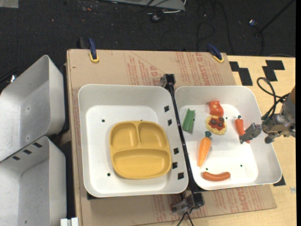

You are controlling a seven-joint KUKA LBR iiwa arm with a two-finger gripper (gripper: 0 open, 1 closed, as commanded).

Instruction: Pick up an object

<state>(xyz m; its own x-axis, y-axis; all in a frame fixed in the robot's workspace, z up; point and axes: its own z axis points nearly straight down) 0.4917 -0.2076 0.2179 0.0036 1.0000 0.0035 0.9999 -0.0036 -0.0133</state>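
The right bin (249,95) holds several toy foods. A green block (189,120) lies at its left and a red piece (215,108) sits near the back. A small round tart (216,125) is in the middle, with an orange carrot (204,149) just below it. A red sausage (216,175) lies by the front wall. A small red-orange pepper (240,125) rests toward the right. My gripper (250,133) hangs low over the bin's right side, just right of and below the pepper. Nothing shows held in it.
The left bin (94,98) carries a yellow divided plate (140,149). A black divider (178,126) runs between the bins. Two spare white bins (28,107) stand at the far left. The arm's wrist (282,121) and cables sit over the right bin's right rim.
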